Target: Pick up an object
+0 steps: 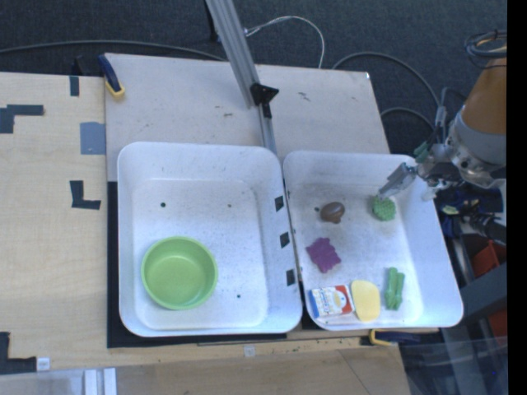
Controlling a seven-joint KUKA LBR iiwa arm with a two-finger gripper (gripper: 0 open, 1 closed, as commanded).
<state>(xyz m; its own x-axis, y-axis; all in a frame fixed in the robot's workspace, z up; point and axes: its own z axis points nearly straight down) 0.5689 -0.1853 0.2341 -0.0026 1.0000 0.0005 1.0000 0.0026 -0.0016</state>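
Two shallow white bins are set side by side on the desk. In the left bin a green bowl is placed near the front left corner. In the right bin several things are spread: a brown lump near the middle, a purple block just in front of it, a red-and-white packet and a yellow piece side by side at the front edge, and a long green piece just to their right. A small green object is seen toward the bin's right side. The gripper is lowered just above and beside that green object, its tip touching or nearly touching it. Whether the fingers are released or clenched cannot be told.
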